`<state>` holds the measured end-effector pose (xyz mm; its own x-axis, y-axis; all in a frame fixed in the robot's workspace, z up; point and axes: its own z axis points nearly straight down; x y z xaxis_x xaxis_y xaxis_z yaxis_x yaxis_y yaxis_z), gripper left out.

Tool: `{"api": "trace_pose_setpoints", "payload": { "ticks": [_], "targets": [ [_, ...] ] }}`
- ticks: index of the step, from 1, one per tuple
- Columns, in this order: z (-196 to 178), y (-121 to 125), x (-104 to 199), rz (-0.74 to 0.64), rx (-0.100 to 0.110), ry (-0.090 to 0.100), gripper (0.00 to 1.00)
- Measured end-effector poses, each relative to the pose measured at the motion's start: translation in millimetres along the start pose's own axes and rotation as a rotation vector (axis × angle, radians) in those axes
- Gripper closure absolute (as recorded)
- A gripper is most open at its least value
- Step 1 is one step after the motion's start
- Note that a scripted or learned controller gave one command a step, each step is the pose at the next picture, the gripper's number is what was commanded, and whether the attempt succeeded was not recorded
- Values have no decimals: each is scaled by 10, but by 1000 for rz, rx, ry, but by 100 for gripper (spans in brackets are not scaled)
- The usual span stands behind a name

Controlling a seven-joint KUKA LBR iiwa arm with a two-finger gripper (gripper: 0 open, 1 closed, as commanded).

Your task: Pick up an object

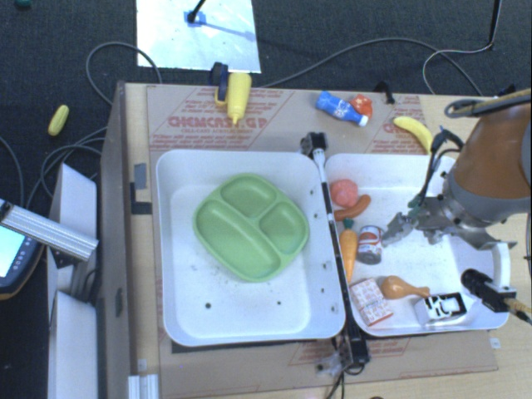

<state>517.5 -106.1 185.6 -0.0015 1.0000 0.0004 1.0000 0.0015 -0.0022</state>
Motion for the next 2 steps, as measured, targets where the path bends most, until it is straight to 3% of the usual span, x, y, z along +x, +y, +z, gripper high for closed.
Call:
{"api": "trace_pose_setpoints", "payload": {
  "ticks": [1, 2],
  "targets": [
    [1006, -305, -23, 1, -3, 0, 0],
    [900, -292, -21, 0, -7, 0, 100]
  ]
}}
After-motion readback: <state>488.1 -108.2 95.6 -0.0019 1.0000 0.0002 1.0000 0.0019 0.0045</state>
